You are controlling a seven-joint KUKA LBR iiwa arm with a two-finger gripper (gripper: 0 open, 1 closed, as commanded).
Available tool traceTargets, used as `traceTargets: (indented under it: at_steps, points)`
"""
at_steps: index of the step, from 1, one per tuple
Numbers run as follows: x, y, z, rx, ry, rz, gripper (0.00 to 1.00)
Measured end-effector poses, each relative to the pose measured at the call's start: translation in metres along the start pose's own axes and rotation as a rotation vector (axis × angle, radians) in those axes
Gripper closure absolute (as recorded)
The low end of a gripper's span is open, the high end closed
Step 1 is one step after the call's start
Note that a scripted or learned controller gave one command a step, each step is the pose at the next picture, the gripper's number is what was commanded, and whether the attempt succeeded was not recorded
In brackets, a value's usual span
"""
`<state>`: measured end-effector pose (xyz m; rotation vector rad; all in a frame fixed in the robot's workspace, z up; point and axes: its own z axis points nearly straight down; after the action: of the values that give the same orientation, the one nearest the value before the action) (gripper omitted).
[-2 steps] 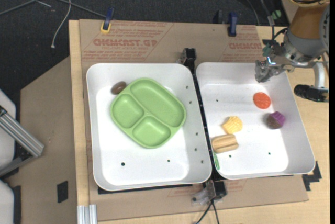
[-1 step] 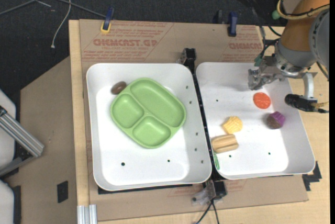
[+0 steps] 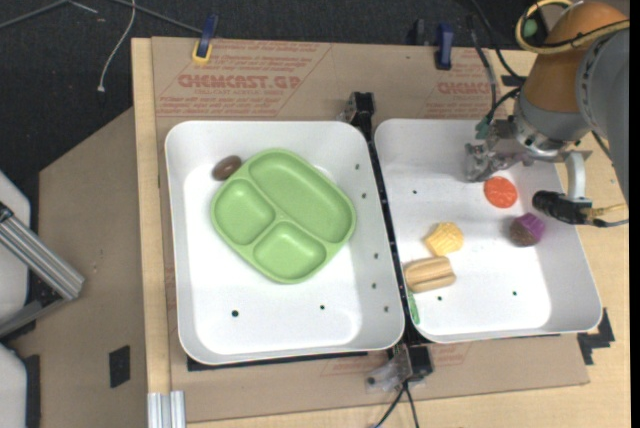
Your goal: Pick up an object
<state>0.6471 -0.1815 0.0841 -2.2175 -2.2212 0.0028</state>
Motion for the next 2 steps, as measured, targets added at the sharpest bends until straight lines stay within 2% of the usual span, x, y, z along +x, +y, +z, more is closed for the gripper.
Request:
traceTargets:
  at_steps: [1,2]
  points:
    - [0.000,0.001,-0.013,-0.005,-0.001,-0.001,1.00]
    - [0.000,-0.001,-0.059,-0.009,-0.003,0.001,1.00]
